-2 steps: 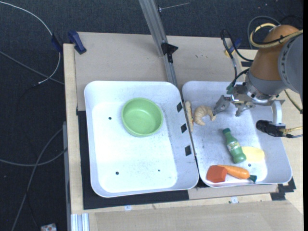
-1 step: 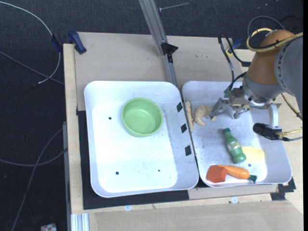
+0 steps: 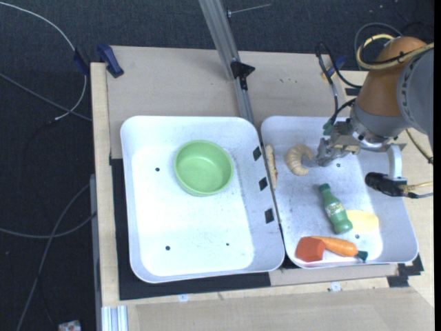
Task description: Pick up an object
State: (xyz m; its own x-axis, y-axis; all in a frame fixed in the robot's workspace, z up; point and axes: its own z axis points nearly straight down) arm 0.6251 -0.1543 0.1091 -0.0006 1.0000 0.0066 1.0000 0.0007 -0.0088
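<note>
Claw (image 3: 329,150), finger state unclear, hovers beside a curved tan croissant (image 3: 298,159).

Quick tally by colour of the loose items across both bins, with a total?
Green: 2, round green plastic bowl and small green plastic bottle
Orange: 1, orange toy carrot
Red-orange: 1, flat red-orange piece
Yellow: 1, pale yellow block
Tan: 1, curved tan piece
Total: 6

A bowl (image 3: 203,167) sits in the left bin (image 3: 145,254). In the right bin (image 3: 406,243), a croissant (image 3: 298,158) lies at the back, a bottle (image 3: 335,209) mid-bin, and a carrot (image 3: 339,247) at the front beside it.
</note>
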